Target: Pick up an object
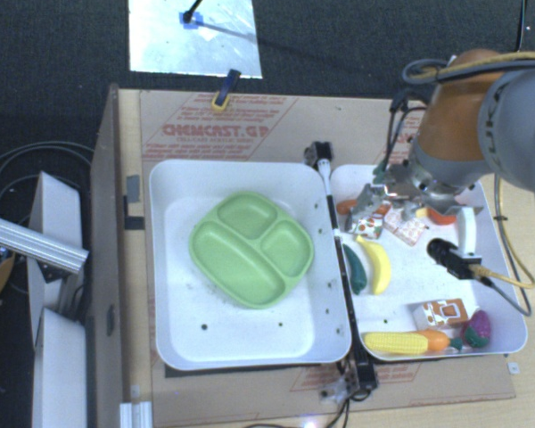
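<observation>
My gripper hangs low over the upper left part of the right bin, under the grey and orange arm. Right below it lie a small red-and-white patterned box and a pale checked packet. An orange piece lies just left of the gripper by the bin wall. A yellow banana and a dark green vegetable lie side by side a little nearer the front. Whether anything sits between the fingers is hidden.
The left bin holds a green divided plate. Along the right bin's front lie a corn cob, a small orange item, a brown-and-white box and a purple item. A white object stands near the right wall.
</observation>
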Available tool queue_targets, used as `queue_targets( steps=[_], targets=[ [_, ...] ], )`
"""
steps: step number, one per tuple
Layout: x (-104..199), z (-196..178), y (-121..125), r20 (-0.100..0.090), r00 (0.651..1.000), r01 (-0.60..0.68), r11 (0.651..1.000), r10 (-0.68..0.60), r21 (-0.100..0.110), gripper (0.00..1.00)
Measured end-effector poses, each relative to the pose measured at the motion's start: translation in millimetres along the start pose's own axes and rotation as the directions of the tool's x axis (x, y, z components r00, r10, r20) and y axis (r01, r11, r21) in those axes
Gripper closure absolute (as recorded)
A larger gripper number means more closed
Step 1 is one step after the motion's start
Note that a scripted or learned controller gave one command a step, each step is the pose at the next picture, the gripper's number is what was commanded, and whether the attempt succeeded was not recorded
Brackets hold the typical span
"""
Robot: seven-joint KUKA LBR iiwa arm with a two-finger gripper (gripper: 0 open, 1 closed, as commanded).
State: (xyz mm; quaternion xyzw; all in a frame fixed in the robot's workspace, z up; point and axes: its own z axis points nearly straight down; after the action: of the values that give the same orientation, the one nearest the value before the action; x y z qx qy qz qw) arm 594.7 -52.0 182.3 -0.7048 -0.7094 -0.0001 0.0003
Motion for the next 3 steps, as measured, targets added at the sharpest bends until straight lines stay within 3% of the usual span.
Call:
queue_targets(
  steps=[1,2,3],
  targets=[
    [-29.9,0.2,7.2,0.001,1.000,-0.007,1.000,0.007,0.001,0.00],
    [-35.5,-28.4,5.0,0.001,1.000,-0.005,1.000,0.005,0.000,0.00],
    [-34.7,-32.0,40.2,0.000,1.000,-0.002,1.000,0.002,-0.002,0.00]
  ],
)
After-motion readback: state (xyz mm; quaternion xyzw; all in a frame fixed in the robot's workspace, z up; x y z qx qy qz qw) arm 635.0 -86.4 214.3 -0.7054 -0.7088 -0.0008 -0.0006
